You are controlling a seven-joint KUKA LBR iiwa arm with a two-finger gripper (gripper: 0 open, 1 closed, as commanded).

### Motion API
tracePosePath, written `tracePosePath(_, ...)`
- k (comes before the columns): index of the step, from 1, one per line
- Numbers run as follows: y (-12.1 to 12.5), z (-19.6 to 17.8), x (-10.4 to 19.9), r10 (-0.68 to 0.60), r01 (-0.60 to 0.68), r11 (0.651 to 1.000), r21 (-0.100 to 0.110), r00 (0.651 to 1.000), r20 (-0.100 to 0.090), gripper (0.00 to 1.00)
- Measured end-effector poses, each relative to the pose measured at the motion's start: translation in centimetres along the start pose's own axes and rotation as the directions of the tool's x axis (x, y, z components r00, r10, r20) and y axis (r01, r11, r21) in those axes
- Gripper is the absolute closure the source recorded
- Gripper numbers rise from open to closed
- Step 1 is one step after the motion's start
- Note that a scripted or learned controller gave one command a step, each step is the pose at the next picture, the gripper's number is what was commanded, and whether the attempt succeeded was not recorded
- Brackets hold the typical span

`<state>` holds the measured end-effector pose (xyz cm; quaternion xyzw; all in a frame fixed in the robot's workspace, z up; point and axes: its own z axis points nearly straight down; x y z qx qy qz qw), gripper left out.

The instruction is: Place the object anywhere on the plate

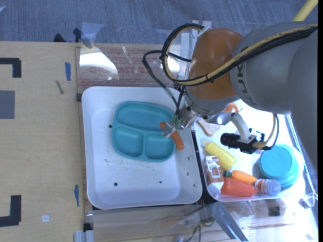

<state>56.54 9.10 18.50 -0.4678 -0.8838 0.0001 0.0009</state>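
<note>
Bulky grey arm (272,59) overhangs smooth teal compartmented plate (141,131), orange carrot (175,138).

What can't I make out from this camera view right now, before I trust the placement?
- Gripper fingers: too small and shadowed by the arm to read.
- Orange object at the plate rim: blurred, contact unclear.
- Right bin: upper part covered by the arm.
- Blue bowl: contents hidden.
</note>
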Motion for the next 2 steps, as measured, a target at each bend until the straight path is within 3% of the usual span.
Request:
tracePosePath(1, 4.25, 0.64, -1.07, 0.007, -0.007, 1.0, -0.004, 1.0, 0.002, 1.0)
tracePosePath(2, 4.26, 0.58, -1.11, 0.007, -0.007, 1.0, -0.005, 1.0, 0.003, 0.0)
